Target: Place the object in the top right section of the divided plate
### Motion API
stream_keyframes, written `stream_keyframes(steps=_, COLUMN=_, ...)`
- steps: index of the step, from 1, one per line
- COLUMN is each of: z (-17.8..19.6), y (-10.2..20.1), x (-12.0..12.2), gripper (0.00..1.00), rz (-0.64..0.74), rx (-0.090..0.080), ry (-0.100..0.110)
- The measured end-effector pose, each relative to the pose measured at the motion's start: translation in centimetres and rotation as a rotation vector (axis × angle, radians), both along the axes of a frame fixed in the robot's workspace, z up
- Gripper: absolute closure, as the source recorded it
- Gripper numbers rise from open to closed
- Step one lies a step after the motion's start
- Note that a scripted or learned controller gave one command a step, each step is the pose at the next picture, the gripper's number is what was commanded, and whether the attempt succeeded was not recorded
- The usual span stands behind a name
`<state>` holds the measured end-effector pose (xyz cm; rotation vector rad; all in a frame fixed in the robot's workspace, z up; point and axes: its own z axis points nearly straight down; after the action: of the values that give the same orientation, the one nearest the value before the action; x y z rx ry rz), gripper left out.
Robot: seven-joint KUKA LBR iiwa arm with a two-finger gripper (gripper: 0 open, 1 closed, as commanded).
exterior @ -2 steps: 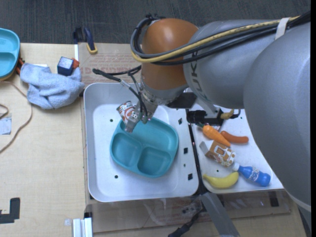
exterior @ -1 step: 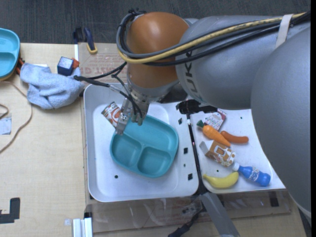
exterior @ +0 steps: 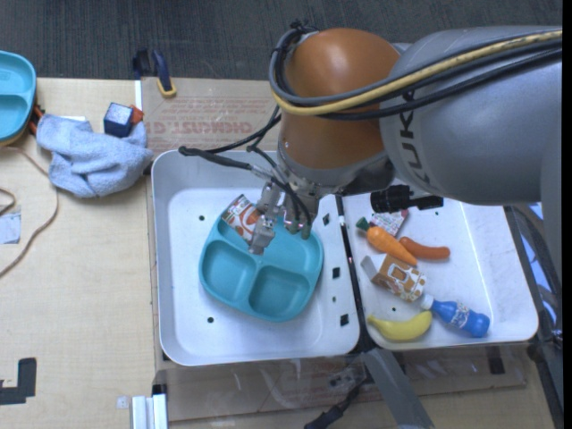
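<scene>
A teal divided plate (exterior: 259, 280) lies in the left bin (exterior: 179, 266). A small red and white packet (exterior: 238, 214) rests on the plate's upper left rim, partly over that section. My gripper (exterior: 282, 225) hangs over the plate's upper part, just right of the packet. Its left finger (exterior: 264, 229) stands beside the packet's edge, and the other finger (exterior: 300, 225) is set apart over the upper right section. The fingers look open, with nothing between them. The orange wrist band (exterior: 344, 96) and grey arm hide the bins' far edges.
The right bin (exterior: 509, 266) holds a carrot (exterior: 390, 243), an orange-red sausage shape (exterior: 427, 251), a small box (exterior: 399, 278), a banana (exterior: 399, 326) and a blue-capped bottle (exterior: 460, 315). On the bench to the left lie a grey cloth (exterior: 94, 155) and a blue cube (exterior: 116, 119).
</scene>
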<state>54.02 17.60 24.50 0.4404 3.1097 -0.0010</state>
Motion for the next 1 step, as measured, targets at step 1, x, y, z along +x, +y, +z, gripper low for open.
stream_keyframes(steps=1, z=0.0, y=0.01, x=0.0, gripper=0.0, rz=0.0, rx=0.0, ry=0.0)
